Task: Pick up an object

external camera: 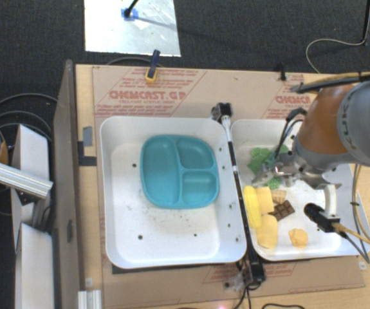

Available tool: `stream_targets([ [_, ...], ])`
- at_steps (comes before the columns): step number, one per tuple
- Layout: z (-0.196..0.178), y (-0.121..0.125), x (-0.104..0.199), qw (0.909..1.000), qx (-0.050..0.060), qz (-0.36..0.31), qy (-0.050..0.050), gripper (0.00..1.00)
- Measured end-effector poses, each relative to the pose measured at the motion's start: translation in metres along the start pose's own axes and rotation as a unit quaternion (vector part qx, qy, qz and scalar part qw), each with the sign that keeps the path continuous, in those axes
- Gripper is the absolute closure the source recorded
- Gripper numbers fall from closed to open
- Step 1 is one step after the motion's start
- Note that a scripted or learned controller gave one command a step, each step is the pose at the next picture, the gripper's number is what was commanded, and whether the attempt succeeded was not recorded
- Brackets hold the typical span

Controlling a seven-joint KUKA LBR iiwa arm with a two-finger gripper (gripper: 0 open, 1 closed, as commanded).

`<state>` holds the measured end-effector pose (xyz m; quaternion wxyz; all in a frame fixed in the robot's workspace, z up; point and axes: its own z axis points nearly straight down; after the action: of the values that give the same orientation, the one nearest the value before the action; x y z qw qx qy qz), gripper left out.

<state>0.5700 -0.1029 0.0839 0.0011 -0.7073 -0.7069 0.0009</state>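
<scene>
Two white bins sat side by side on the tabletop. Over the right bin (349, 246), the end effector (278, 170) hung by the green piece (259, 158); its state could not be told. Reaching seemed underway; next, a closing grasp.

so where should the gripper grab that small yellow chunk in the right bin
The small yellow chunk sits alone near the right bin's front wall. Probably best to come straight down and pinch it across its short sides, where bare floor lies on both sides.
</scene>
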Motion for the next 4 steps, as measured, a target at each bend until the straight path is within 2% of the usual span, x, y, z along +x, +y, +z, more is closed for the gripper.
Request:
stream_targets([
  [1,-0.001,0.098,0.011,1.0000,0.006,-0.002,0.000,0.00],
  [2,-0.014,0.098,0.009,1.0000,0.001,-0.001,-0.001,1.00],
  [3,-0.013,0.098,0.009,1.0000,0.001,-0.002,-0.001,0.00],
  [4,0.001,0.029,0.020,1.0000,0.001,0.000,0.001,0.00],
])
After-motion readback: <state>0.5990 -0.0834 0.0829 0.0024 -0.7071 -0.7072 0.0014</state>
